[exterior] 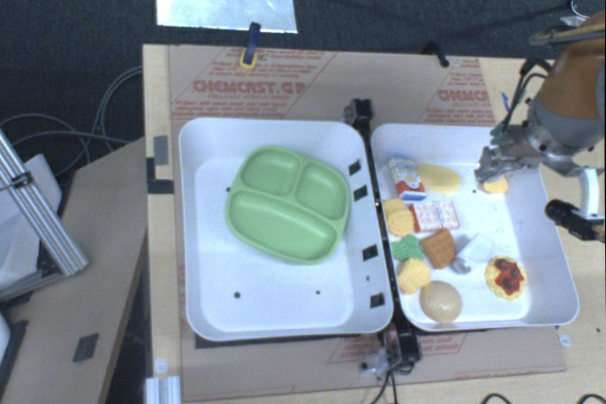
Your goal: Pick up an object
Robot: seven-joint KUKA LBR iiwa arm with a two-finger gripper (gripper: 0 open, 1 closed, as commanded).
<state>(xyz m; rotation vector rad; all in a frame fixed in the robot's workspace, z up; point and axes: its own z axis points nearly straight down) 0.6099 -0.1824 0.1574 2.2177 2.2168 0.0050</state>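
reaching in from the right, the arm sets its tool (494,167) low over the far right corner of the right bin (559,293) — whether it is wide or narrow cannot be told. a small yellow piece (494,186) lies just beneath the tool tip, seemingly touching. the green divided plate (288,203) rests in the left bin (204,203), well apart.

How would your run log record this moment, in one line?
pincer: over right bin, by yellow piece | green tray: left bin
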